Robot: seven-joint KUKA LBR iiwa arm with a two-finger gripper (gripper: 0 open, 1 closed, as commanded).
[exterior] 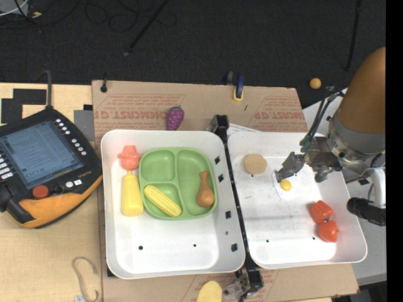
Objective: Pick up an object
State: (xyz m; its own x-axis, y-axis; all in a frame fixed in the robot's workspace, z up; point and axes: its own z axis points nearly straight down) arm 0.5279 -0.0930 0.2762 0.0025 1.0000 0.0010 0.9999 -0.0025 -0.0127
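Observation:
My gripper (306, 170) hangs over the upper right part of the right bin (296, 250), open, with nothing between its fingers. A small yellow piece (286, 184) lies on the bin floor just below its left finger (290, 167). To the left of that sits a tan round cookie (255, 163). A red pepper (320, 211) and a red tomato (328, 231) lie near the bin's right wall, below the gripper. Grey wrist and orange band rise at the right edge.
The left bin (164, 250) holds a green divided plate (179, 165) with corn (162, 200) and a drumstick (205, 190), beside a yellow bottle (131, 195) and a pink toy (128, 158). Purple grapes (174, 117) lie behind the bins; a teach pendant (44, 159) lies to the left.

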